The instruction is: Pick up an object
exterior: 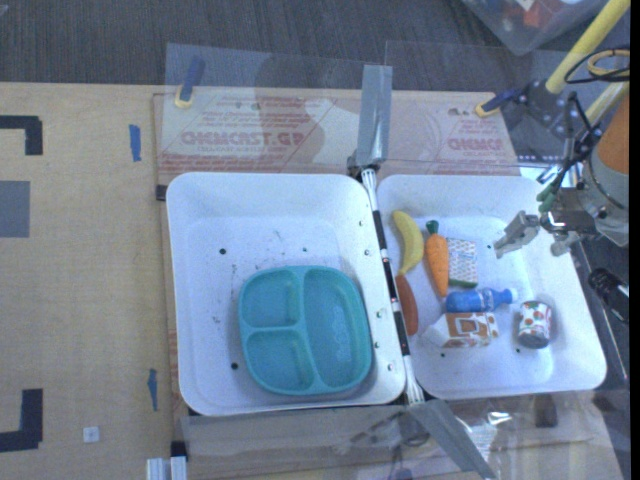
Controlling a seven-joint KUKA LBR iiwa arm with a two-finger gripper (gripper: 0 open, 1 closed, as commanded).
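Observation:
The right bin (pixel 575 368) holds several small items. A yellow banana (pixel 407 240) lies by its left wall, with an orange carrot (pixel 437 264) and a patterned packet (pixel 462 260) beside it. Below them lie a red-brown sausage (pixel 407 305), a blue bottle (pixel 478 299), a small orange-and-white carton (pixel 470 329) and a spotted can (pixel 534 324). My gripper (pixel 538 236) hangs over the bin's upper right part, above the can and right of the packet. It is open, with nothing between its fingers (pixel 516 232).
The left bin (pixel 200 218) holds a teal divided plate (pixel 303 330) at its lower right. A ridge separates the two bins (pixel 385 268). Cables and a yellow hose (pixel 590 38) run at the upper right, and cardboard (pixel 250 133) lies behind the bins.

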